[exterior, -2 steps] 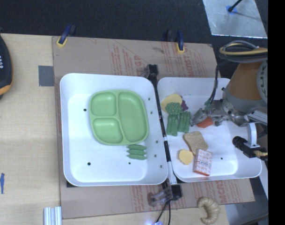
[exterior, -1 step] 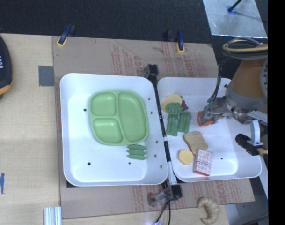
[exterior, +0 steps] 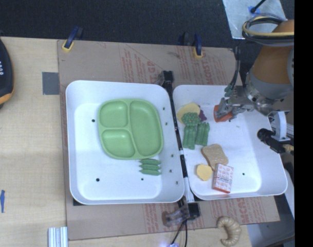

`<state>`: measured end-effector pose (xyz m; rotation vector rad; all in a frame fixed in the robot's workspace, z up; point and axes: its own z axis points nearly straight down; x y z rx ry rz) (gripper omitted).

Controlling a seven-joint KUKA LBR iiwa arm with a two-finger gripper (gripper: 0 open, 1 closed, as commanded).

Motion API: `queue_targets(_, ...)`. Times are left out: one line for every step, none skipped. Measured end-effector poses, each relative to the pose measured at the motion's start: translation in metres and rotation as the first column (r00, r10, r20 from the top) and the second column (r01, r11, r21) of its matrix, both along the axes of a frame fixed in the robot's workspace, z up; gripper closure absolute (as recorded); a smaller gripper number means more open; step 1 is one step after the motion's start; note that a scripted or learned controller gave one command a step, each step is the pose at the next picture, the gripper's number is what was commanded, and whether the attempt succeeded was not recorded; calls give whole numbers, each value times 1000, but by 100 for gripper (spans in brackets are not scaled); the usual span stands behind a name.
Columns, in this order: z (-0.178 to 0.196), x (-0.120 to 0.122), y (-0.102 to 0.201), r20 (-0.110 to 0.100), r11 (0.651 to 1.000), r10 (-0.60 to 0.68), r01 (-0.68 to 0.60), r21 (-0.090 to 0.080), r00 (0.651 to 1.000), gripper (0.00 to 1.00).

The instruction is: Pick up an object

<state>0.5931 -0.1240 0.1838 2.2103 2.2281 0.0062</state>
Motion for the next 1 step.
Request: queue_targets(37, -35, 93, -10, 1000, 5, -5, 2, 1000, 100)
